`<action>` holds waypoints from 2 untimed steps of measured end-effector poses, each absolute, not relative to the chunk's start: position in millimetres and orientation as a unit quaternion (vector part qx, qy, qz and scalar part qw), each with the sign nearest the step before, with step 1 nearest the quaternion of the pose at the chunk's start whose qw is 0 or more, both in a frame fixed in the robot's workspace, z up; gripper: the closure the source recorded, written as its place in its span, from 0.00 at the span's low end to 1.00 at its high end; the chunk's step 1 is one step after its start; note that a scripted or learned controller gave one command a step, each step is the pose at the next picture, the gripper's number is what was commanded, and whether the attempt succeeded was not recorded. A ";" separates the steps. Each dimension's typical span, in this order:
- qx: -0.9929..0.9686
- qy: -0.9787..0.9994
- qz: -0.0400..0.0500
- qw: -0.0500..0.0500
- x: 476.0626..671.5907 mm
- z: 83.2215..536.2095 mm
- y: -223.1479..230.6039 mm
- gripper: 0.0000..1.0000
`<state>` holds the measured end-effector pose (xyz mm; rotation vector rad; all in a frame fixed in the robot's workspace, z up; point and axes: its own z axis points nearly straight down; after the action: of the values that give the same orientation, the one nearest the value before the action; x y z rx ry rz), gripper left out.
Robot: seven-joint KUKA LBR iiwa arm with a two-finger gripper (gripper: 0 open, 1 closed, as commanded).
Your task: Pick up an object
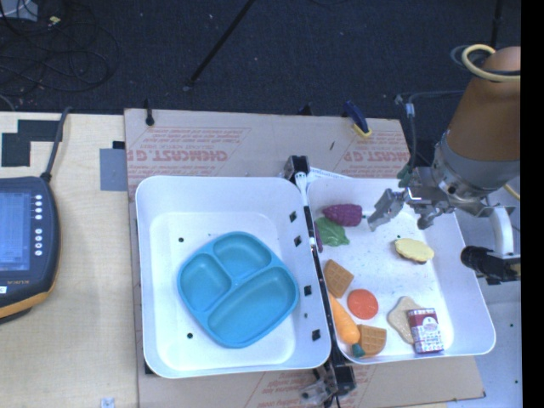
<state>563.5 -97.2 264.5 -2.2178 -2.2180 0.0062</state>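
Observation:
The right bin [463,291] holds several toy foods: a purple eggplant [342,214], a green leafy piece [331,233], a yellow slice [413,250], a waffle [337,277], a red disc [363,303], an orange carrot [343,319], a bread slice [401,315] and a small brown carton [426,331]. My gripper [405,213] hovers over the bin's far part, between the eggplant and the yellow slice. Its two fingers stand spread, open, with nothing between them.
The left bin [157,228] holds a blue divided plate [238,289]. A black divider [308,245] runs between the bins. A teach pendant [24,236] lies at the far left of the bench. Cardboard [221,147] lies under the bins.

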 end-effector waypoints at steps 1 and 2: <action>-0.706 -0.708 0.004 0.006 587.8 148.8 -80.0 0.00; -0.706 -0.709 0.001 0.001 644.7 83.8 -88.0 0.00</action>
<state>644.7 -88.0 83.8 -2.2148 -2.2245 0.0043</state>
